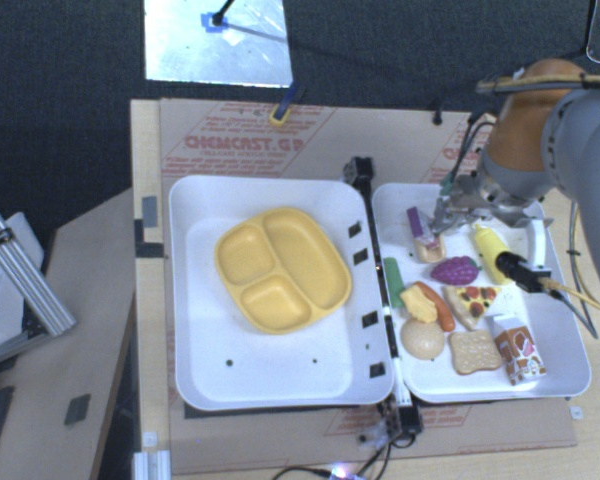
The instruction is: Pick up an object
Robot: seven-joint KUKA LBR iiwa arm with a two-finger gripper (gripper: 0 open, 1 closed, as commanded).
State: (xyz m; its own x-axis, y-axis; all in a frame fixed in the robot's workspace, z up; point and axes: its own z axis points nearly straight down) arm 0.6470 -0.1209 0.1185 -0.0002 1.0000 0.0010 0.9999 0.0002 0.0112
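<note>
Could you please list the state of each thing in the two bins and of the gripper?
yellow divided tray: upright in the left bin, compartments bare.
toy food pile: loose in the right bin.
milk carton: lying on its side.
gripper: low over the right bin's far end.

A: What's on my feed right now: the arm (560,128) reaches in from the right, and its claw (442,218) sits low over the back of the right bin (570,368), right by a small purple-and-pink piece (422,234).

B: Holding anything?

A: Can't tell from here. That bin has purple grapes (455,269), a yellow corn cob (491,247), a pizza slice (472,301), a carrot (438,306), toast (472,351) and a little milk carton (518,352). The left bin (195,368) has a yellow divided tray (282,268).
</note>
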